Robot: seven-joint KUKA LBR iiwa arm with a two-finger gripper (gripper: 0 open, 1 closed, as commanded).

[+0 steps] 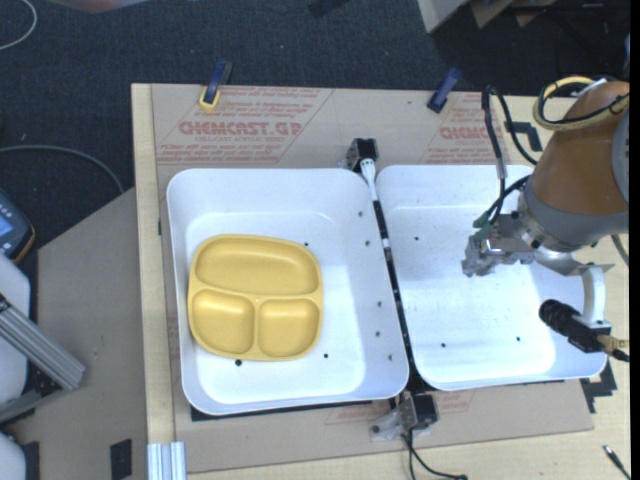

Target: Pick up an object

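Nothing is picked yet: the gripper [487,256] hangs over the right bin [470,353], grip state unclear, well apart from the tray [256,296] in the left bin [270,193].

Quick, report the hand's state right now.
Hand: over the right bin; open or closed cannot be told, and nothing is seen in it.
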